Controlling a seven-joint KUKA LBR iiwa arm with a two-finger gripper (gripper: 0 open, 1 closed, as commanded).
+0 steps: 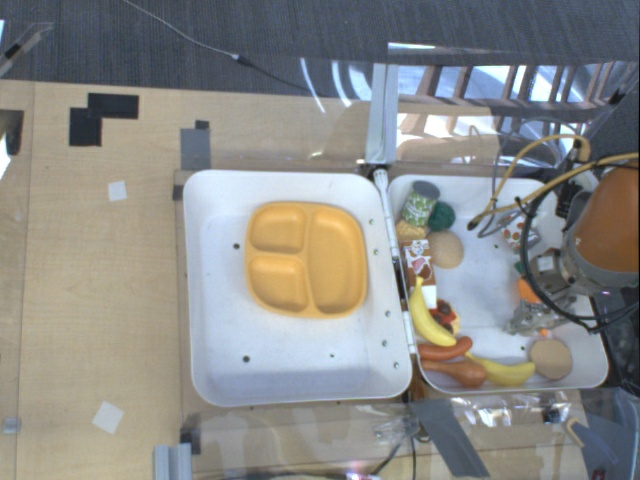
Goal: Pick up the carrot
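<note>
On the worktop (90, 298) sit 2 white bins side by side. The left bin (215, 368) has 1 yellow plate (305, 258) with 3 parts, lying flat in the middle. I think the plate waits there for food to be put on it.

The right bin (485, 268) holds the toy food. Most of it is pushed up against the bin's left wall and near edge, likely because it was just tipped in. There is green broccoli (432, 213) at the far end, then a tan round thing (446, 250), a banana (430, 320), 2 red sausages (447, 348) and another banana (507, 371) at the near edge. A brown egg (550, 358) lies in the near right corner.

The carrot (527, 290) is a small orange bit at the right side of this bin, apart from the food pile. Part of it is hidden by wires.

The arm (605, 233) comes in from the right and leans over that side. The hand (528, 318) points down, just beside the carrot. I cannot tell if the hand is clenched or released, or if it has the carrot.
</note>
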